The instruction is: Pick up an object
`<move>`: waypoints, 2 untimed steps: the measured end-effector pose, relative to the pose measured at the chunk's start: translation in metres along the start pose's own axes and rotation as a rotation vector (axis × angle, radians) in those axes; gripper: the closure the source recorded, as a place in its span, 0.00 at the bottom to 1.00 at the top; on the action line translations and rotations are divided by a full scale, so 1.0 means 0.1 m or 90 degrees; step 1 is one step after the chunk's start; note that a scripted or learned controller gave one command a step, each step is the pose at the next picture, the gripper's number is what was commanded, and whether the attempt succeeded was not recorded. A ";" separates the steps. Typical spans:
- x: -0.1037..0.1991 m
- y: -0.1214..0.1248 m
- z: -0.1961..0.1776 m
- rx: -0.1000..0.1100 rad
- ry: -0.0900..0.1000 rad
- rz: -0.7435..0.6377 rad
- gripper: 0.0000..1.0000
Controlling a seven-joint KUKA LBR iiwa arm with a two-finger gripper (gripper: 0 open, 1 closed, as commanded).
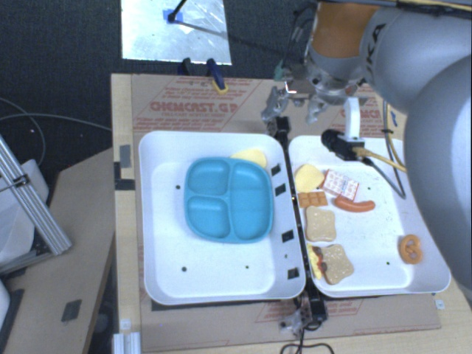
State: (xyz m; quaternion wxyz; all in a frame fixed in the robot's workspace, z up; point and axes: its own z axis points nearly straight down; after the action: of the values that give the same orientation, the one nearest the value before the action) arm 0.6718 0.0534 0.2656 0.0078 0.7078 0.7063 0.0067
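1. While the gripper [295, 108] hangs over the far rim where the two bins meet, its fingers [274, 112] stand apart with nothing between them, and every loose thing lies nearer the camera than they do
2. Left bin [158, 220]: a blue tray [228, 200] with four compartments sits flat in the middle, and a pale yellow lump [251, 156] peeps out from behind its far right corner, just left of the fingers and below them in the view
3. The wall between the bins, with dark clips along it, runs from under the gripper towards the camera
4. Right bin [383, 275]: the cheese [308, 176], a yellow wedge, is the piece nearest the gripper, lying close to the wall
5. A brown waffle [312, 198] touches the cheese on its near side, and a bread slice [320, 224] lies just beyond that
6. A second slice, the toast [337, 263], lies nearest the camera with a dark red strip along its left edge
7. A red and white packet [341, 185] sits just right of the cheese, with an orange-red sausage [355, 205] beside it
8. A pretzel [411, 248] lies alone, well apart at the right side
9. Brown printed cardboard [192, 105] lies under both bins
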 end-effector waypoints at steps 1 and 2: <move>0.78 -0.06 0.66 0.015 0.003 -0.007 0.00; 1.30 -0.07 1.69 0.013 0.003 -0.002 0.00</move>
State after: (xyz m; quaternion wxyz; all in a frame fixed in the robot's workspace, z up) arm 0.6687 0.1834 0.0964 -0.0012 0.7066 0.7076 0.0013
